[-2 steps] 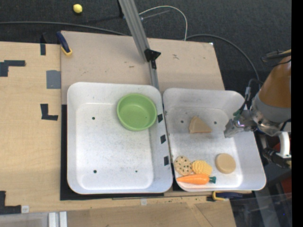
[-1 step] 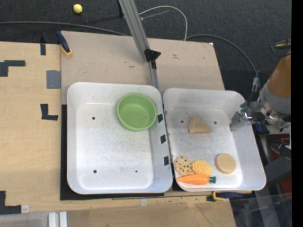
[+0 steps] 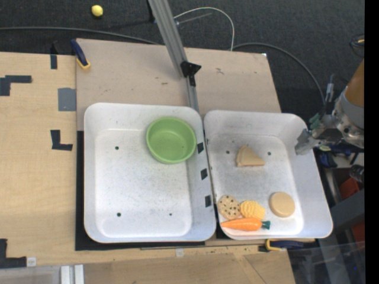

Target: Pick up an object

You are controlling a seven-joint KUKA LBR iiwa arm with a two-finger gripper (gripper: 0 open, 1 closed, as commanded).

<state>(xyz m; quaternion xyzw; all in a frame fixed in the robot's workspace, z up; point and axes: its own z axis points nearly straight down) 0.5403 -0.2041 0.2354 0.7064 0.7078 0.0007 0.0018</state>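
Nearest, the right bin holds a carrot, 2 cookies, a round biscuit and a bread wedge. A green bowl sits in the left bin. The gripper hovers at the right bin's right rim, holding nothing.

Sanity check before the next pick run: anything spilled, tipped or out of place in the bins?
Nothing spilled or tipped. The green bowl sits upright in the left bin; the toy foods lie inside the right bin. One oddity: a small yellow ball lies on the dark floor beyond the bench, far from both bins.
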